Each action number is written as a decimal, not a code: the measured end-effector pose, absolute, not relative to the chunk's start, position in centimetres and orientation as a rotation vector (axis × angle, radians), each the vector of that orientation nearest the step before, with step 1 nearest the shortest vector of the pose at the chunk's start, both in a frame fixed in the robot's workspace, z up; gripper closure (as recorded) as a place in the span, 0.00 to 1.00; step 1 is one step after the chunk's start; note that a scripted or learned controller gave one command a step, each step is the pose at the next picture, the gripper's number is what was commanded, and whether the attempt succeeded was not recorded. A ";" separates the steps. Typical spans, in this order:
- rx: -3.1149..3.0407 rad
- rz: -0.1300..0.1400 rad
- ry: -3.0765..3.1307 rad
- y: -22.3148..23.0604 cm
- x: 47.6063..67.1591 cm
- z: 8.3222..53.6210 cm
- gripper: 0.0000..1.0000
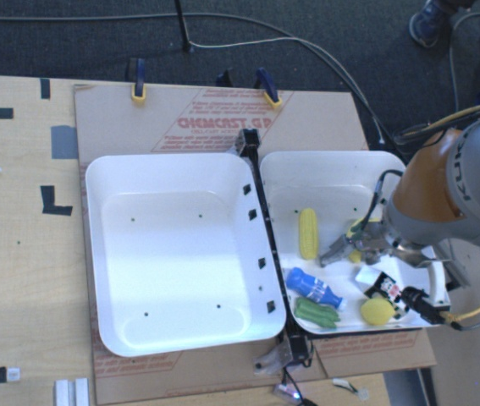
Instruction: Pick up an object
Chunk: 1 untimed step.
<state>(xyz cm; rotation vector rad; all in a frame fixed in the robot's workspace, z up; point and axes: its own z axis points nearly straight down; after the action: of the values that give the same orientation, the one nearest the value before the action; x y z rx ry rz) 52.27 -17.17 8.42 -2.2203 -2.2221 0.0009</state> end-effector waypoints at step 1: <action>-2.222 0.000 -2.223 -17.2 52.3 9.6 1.00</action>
<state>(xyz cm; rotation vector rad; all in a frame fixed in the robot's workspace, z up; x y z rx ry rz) 52.30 -17.23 9.58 -2.2223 -2.2231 0.0001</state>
